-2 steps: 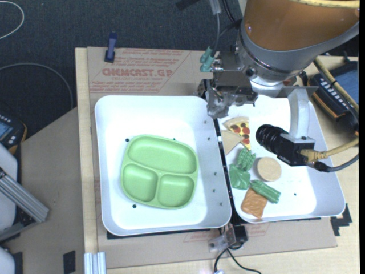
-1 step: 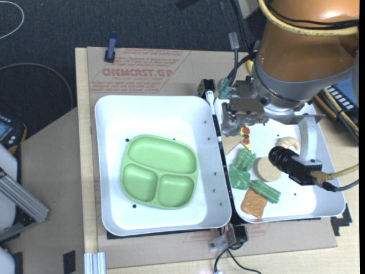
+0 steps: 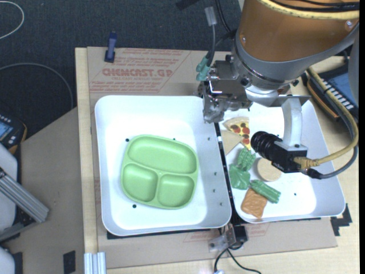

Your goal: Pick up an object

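Note:
A green three-compartment plate (image 3: 159,170) lies in the left bin (image 3: 108,130). The right bin (image 3: 319,204) holds a pizza slice (image 3: 238,128), green toy pieces (image 3: 245,164), a round tan disc (image 3: 268,171), another green piece (image 3: 266,190) and an orange cracker-like piece (image 3: 254,203). My gripper (image 3: 215,112) hangs at the far end of the divider between the bins, just left of the pizza slice. The wrist block hides how its fingers stand.
A black cylindrical device (image 3: 272,149) with a cable hangs from the arm over the right bin's middle. The bins sit on a cardboard sheet (image 3: 142,67). A blue clip (image 3: 110,47) lies at the cardboard's far edge.

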You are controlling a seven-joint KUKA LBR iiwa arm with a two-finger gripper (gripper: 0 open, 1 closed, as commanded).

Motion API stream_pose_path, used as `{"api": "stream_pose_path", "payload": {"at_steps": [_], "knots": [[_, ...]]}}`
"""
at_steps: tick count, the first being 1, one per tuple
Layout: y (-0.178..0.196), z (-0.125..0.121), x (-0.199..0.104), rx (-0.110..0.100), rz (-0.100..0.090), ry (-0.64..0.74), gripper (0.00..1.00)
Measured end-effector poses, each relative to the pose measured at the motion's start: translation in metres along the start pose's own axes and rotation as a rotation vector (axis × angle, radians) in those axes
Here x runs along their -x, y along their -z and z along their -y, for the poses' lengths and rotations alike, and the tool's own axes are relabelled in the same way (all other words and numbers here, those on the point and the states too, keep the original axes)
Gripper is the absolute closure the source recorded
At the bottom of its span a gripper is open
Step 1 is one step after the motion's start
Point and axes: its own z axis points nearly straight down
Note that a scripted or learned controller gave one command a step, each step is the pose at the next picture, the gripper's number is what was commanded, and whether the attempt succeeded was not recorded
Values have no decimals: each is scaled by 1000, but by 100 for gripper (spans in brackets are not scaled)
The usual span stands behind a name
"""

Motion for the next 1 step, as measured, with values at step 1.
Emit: {"api": "stream_pose_path", "payload": {"at_steps": [1], "knots": [[-46, 1, 75, -11, 6, -13, 100]]}}
